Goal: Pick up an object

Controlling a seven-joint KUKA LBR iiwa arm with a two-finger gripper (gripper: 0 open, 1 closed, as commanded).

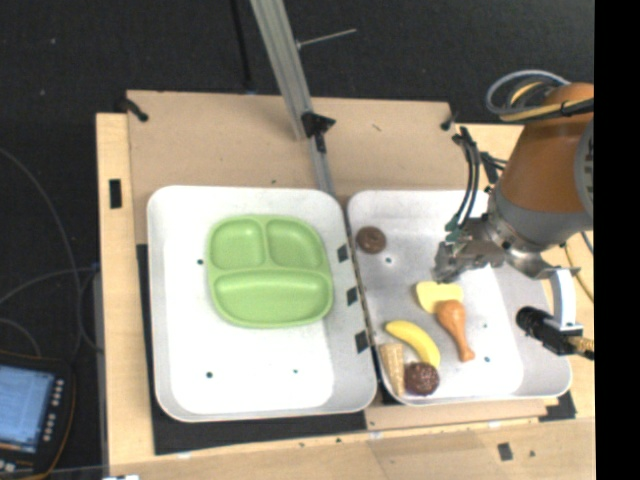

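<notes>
My gripper (452, 264) hangs low over the right bin (400, 218), just above a pale yellow wedge (436, 296). Beside the wedge lies an orange drumstick (456, 326), pointing toward the front right. A yellow banana (413, 340) rests in front of them. At the bin's front edge sit a dark red-brown ball (422, 378) and a tan cone-like piece (392, 366). A brown round cookie (371, 239) lies alone near the bin's back left. I see nothing between the fingers.
The left bin (180, 368) holds a green three-part plate (269, 271). A metal post (285, 58) slants up from the seam between the bins. The arm's black bracket (545, 330) overhangs the right bin's right side.
</notes>
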